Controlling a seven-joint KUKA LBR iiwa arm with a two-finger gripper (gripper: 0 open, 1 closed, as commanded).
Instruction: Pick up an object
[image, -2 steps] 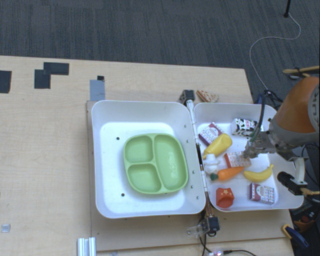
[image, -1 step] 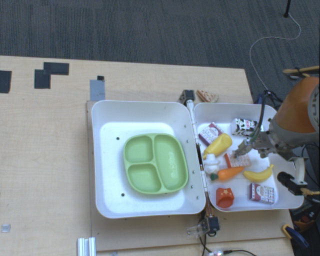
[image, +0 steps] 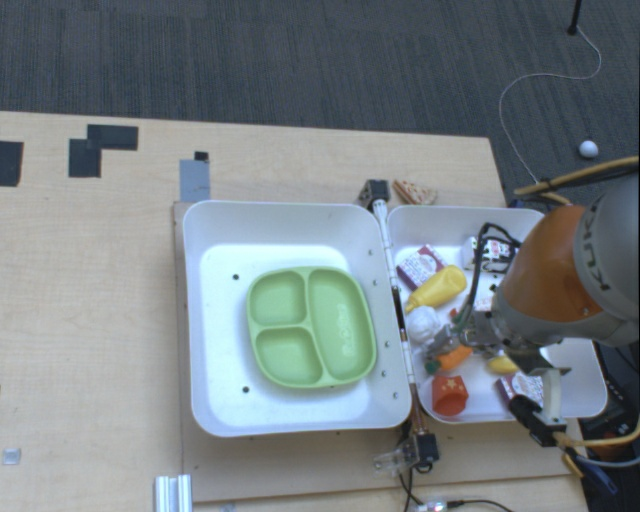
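Observation:
My gripper (image: 467, 336) is low in the right bin (image: 445, 213), under the orange-banded wrist (image: 545, 275). It hangs just above a small orange piece (image: 453, 357) and next to a white ball (image: 423, 322). A yellow squash-shaped toy (image: 437, 290) lies above the ball. A red cup-like object (image: 450, 394) sits at the bin's near edge. A white and red packet (image: 420, 265) lies at the back left of the bin. The arm hides much of this bin's right half.
The left bin (image: 196, 300) holds a green divided plate (image: 311, 327). A small yellow piece (image: 503, 365) and another packet (image: 531, 388) lie under the arm. Clamps and cables sit at the seam between the bins (image: 378, 195).

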